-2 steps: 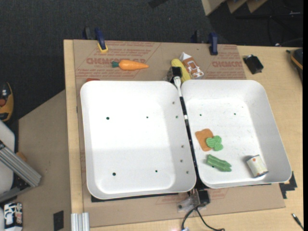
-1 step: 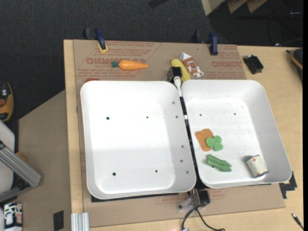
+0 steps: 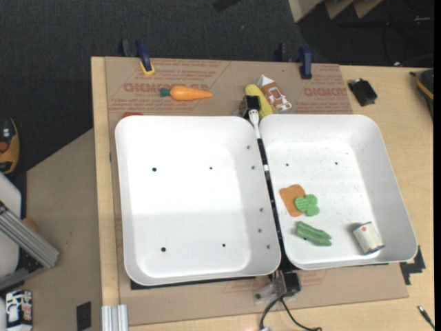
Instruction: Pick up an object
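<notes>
Nearest the camera, in the right-hand shallow white plastic bin (image 3: 386, 158), lie the candidates for picking: a small white cylindrical can (image 3: 367, 237) by the near right corner, a bumpy dark-green toy vegetable (image 3: 313, 234), a light-green leafy toy piece (image 3: 307, 205) and a flat orange toy slice (image 3: 291, 199).

Risk, as judged: the leafy piece overlaps the orange slice, so a closing grip may drag both or slip off the thin slice. The can lies on its side near the wall; it may roll, or the wall may obstruct a finger.

Farther back, an orange toy carrot (image 3: 187, 94) and a yellow toy item (image 3: 256, 96) rest on the brown cardboard sheet (image 3: 227, 81), outside the bins.

Arm pose and pincer state: cannot tell.
</notes>
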Tool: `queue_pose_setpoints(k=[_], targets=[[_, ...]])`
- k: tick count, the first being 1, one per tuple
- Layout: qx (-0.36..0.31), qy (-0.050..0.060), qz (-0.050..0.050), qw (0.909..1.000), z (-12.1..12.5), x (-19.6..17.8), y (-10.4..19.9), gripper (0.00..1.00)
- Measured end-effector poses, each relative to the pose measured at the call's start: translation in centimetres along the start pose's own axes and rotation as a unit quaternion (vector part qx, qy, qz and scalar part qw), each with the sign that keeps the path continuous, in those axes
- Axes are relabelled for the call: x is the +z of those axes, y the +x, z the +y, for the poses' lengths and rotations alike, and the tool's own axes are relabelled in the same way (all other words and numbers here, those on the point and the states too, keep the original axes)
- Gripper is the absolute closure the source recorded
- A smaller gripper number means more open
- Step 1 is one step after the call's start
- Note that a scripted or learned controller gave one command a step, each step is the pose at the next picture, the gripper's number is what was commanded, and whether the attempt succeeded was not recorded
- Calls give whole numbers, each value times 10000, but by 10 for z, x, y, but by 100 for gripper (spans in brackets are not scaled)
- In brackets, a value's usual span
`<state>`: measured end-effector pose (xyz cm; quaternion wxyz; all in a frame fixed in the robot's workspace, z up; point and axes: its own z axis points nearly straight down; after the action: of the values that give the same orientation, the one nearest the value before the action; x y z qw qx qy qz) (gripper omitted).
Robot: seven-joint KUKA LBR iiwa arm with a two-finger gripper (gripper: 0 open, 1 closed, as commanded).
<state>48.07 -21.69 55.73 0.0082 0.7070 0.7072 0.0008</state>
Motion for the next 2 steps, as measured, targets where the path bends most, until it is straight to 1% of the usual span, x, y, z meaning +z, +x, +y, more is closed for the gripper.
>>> queue_pose_setpoints(k=[1,2], targets=[[0,-28,-22,10000,1,-11,0,100],[-37,103,70,9999,59,121,80,100]])
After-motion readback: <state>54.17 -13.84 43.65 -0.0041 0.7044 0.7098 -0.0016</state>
